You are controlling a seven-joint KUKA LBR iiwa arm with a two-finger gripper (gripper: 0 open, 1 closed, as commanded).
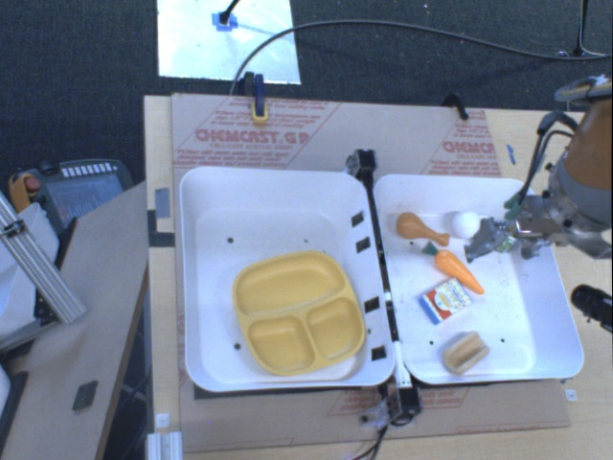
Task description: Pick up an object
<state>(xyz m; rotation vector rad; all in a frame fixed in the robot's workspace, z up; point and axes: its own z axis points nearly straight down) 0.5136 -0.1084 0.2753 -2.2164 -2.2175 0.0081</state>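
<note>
Two white bins (287,185) sit on brown board printed "CHEMCAST GP" (251,136). Bench stands over dark carpet. Gripper (482,241) beside the white egg (465,223); grip state cannot be told.

Arm reaches in from right, wrist low; claw (482,240) points left, finger state unclear.

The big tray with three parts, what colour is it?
Yellow. The tray shows clearly in the camera view.

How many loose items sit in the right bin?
5: drumstick and egg at the far end, carrot mid-bin, carton below it, bread nearest. The arm may hide others.
</note>
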